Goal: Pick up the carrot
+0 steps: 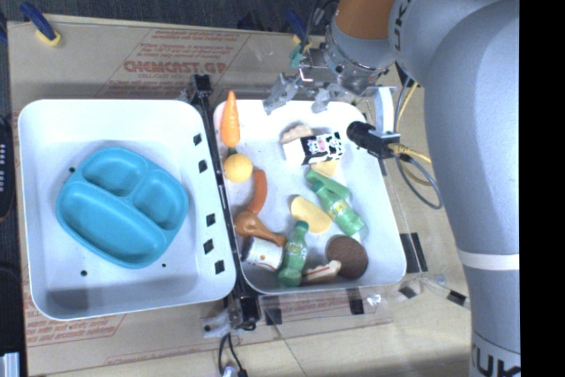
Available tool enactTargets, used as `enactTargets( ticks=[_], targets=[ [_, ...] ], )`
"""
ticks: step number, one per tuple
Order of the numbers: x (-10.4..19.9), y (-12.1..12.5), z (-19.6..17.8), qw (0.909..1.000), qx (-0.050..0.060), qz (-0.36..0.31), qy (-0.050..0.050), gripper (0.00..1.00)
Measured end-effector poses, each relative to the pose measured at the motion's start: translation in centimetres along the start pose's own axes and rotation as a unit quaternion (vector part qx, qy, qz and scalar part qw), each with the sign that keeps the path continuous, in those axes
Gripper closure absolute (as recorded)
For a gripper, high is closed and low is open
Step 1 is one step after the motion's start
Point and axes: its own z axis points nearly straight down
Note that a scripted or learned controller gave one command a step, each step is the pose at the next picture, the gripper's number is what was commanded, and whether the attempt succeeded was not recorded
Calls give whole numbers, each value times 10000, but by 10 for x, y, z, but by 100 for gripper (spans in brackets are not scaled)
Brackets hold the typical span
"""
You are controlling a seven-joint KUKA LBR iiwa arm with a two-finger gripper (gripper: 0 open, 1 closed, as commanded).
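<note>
Grey arm (477, 146) looms closest. Leftward, the blue tray (124, 203) sits in its bin; the carrot (229, 119) leans against the right bin's far-left wall (217, 156); the gripper (300, 97) hovers nearby, fingers spread, empty.

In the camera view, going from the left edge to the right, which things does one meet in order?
Blue plastic compartment tray → orange carrot → green plastic bottle → grey robot arm.
</note>
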Motion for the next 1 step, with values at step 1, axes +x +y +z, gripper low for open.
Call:
enactTargets(
  ticks=[1],
  targets=[
    [-13,0,115,9988,37,-491,13,0]
  ],
)
